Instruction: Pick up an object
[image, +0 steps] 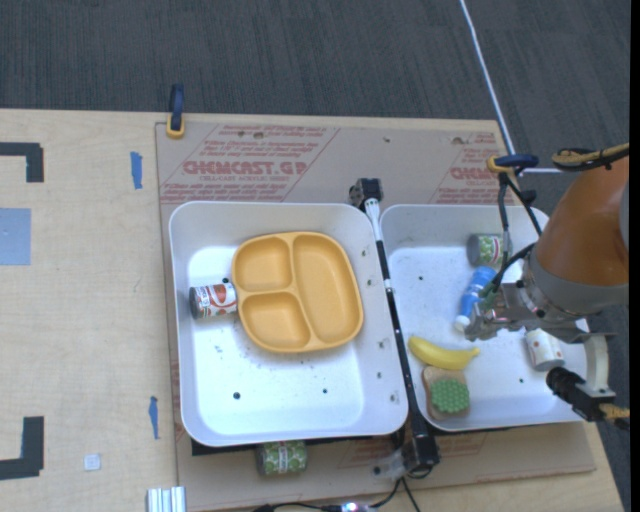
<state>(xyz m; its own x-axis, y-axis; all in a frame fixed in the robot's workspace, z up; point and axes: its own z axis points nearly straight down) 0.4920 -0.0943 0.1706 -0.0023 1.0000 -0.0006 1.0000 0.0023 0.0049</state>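
Observation:
In the right bin (520, 415), my gripper (487, 318) hangs low, right beside the lower end of a blue bottle (474, 291) that lies tilted. A yellow banana (442, 352) lies just below and left of the gripper. A green can (487, 247) sits at the back of this bin. At the bin's front edge lies a slice of bread with a green round piece on it (448, 394). A small white object (544, 349) rests to the right, partly under the arm. The grey and orange arm (590, 240) covers the bin's right side.
The left bin (205, 400) holds a yellow divided plate (297, 290) and a red-labelled can (212, 299) lying at its left. Another green can (284, 458) lies outside, in front of the left bin. A black divider rail (385, 290) runs between the bins.

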